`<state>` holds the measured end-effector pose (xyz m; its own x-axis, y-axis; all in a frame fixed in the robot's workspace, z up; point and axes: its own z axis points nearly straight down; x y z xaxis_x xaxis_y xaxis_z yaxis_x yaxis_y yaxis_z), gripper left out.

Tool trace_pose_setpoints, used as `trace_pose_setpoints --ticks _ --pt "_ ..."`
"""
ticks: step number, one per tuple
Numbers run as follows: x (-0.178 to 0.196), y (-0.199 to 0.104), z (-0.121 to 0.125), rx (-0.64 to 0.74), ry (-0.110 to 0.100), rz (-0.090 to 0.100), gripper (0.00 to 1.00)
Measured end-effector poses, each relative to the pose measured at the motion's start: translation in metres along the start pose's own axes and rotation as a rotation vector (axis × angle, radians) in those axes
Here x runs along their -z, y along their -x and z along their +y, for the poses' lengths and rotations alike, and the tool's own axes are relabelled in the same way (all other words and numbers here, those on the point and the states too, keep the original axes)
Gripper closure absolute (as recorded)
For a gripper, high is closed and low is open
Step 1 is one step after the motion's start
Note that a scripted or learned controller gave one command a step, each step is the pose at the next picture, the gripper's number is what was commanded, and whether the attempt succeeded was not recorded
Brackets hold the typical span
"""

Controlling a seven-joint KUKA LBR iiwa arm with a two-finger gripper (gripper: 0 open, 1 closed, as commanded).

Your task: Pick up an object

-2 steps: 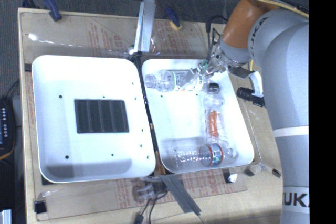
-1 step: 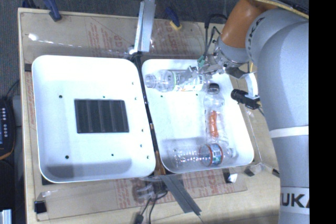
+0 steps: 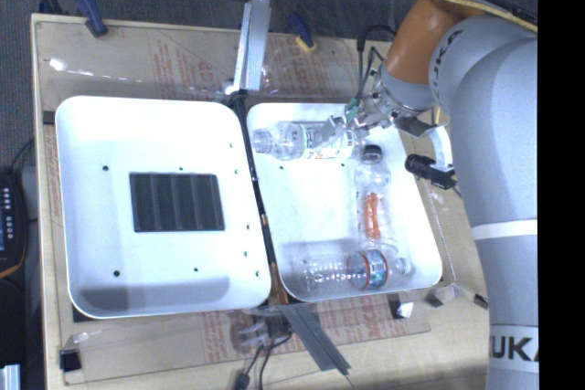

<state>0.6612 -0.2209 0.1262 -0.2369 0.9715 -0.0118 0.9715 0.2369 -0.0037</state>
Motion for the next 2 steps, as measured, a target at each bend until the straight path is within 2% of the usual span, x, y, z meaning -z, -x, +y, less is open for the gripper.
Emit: trace_pose_setpoints --ticks 1,2 --pt "0.090 -0.018 -0.034 -0.449 -0.001 0.012 0.00" --pt "-0.005 -0.021 -0.004 -0.349 0.006 0.011 0.00"
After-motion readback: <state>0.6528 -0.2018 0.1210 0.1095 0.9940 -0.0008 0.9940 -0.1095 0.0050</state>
